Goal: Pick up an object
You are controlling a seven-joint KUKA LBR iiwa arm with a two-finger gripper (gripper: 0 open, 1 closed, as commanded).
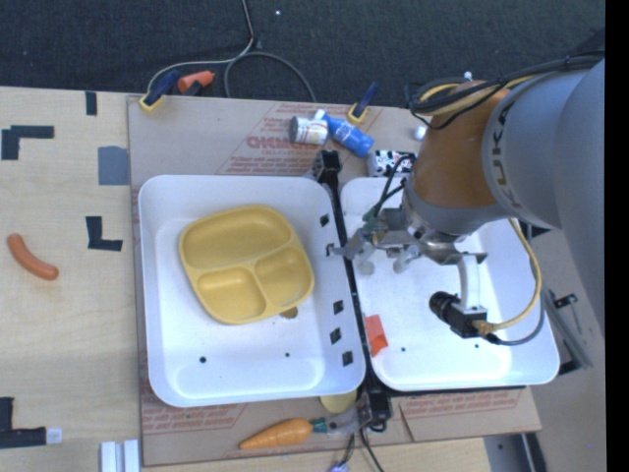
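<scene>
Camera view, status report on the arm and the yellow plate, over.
Tool low over right bin, near its left wall. Yellow divided plate flat in left bin, untouched. Arm's bulk covers much of the right bin.

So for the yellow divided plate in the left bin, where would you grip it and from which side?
Probably the raised outer rim of the yellow divided plate, from straight above, one finger inside a compartment and one outside. It lies flat on the left bin floor, so no side gives an edge to get under. Its right rim, nearest the arm, looks easiest. The gripper is over the right bin.
</scene>
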